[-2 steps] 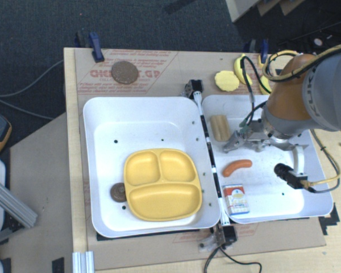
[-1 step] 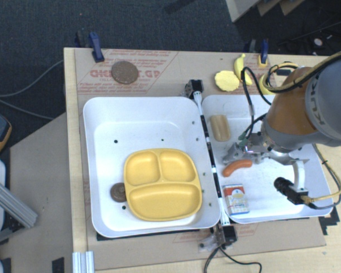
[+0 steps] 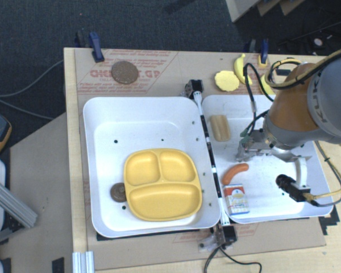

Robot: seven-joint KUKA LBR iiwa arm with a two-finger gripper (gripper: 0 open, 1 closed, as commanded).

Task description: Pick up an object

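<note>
Nearest to you, at the front edge of the right bin (image 3: 271, 201), a small red-and-white carton (image 3: 236, 201) lies flat, close to the wall that divides the two bins. Across that wall, in the left bin (image 3: 142, 124), a yellow divided plate (image 3: 162, 183) fills the front half, its three compartments facing up. A small brown round piece (image 3: 117, 192) sits against the plate's left edge, partly tucked beneath it.

Just behind the carton in the right bin you'll see an orange-red sausage (image 3: 235, 172), lying at a slant and apart from the carton. The claw (image 3: 252, 148) hangs just beyond the sausage's far end, close above the bin floor. The grey arm with its orange band (image 3: 290, 104) reaches in from the right over that bin. You cannot tell from this angle whether the claw is open or closed, and nothing can be seen held in it.

Farther back, a tan block (image 3: 219, 127) lies near the dividing wall, to the left of the claw and apart from it.

Beyond the bins, on the bare worktop (image 3: 74, 169), a flat yellow piece (image 3: 227, 81) lies behind the right bin. A brown disc (image 3: 124, 71) lies behind the left bin, and a blue clamp (image 3: 95, 46) grips the far edge.
</note>
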